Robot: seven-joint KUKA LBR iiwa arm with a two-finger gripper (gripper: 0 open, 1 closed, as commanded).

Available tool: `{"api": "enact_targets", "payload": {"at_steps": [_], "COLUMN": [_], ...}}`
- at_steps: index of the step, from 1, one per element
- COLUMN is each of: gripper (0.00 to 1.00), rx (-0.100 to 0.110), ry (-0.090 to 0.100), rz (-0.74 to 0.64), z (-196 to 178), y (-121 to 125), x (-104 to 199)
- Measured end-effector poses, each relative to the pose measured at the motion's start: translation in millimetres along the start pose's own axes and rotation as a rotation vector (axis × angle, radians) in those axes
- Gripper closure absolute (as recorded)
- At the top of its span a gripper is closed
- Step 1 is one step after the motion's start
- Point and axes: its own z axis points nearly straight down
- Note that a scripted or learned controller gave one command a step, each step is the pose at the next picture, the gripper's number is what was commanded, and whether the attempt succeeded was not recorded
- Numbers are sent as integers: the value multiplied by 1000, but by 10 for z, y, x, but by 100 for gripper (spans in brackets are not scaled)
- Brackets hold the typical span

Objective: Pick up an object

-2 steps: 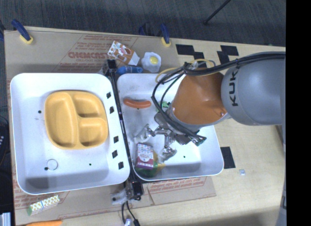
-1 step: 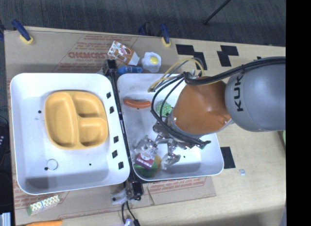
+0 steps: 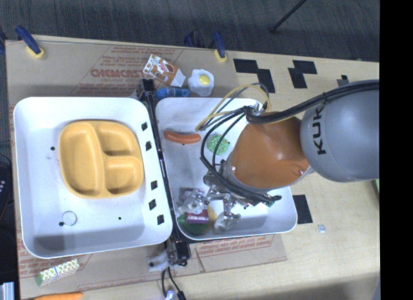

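A: What sits under the tool (image 3: 210, 210) in the right bin (image 3: 284, 218)?

B: A small heap at the bin's six o'clock: a dark green piece (image 3: 195, 223) with a bit of red and yellow (image 3: 197, 213) against it. The tool hangs right over that heap, metal parts touching or nearly touching it. Whether the fingers are apart or together, I cannot tell; arm and cables cover them.

A: How would those pieces handle?

B: My guess is light, hard plastic toy food, smooth and prone to slip. The green one looks rounded, so a pinch across its narrow middle would serve best. Crowding against the bin wall could spoil the grip.

A: Anything easier?

B: The sausage (image 3: 182, 137) lies alone at ten o'clock in the same bin, long and slim. Taken across its short width, it should lift cleanly. A pale green piece (image 3: 218, 144) lies just beside it toward three o'clock, half under the cables.

A: Counts?

B: Two bins. One sausage, one pale green piece, and at least two pieces in the heap. The left bin (image 3: 26, 163) holds one yellow tray (image 3: 100, 158) with three wells. Outside, on the counter (image 3: 335, 253) at twelve o'clock, one yellow-white ball (image 3: 202, 81), one printed packet (image 3: 158, 68) and one blue piece (image 3: 171, 92). One more wrapped packet (image 3: 58, 271) lies at seven o'clock.
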Motion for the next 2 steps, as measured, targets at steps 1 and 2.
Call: {"api": "enact_targets", "payload": {"at_steps": [1, 2], "gripper": [0, 0], "rx": [1, 0], "ry": [0, 0], "rz": [-1, -1], "z": [0, 0], "y": [-1, -1], "x": [-1, -1]}}
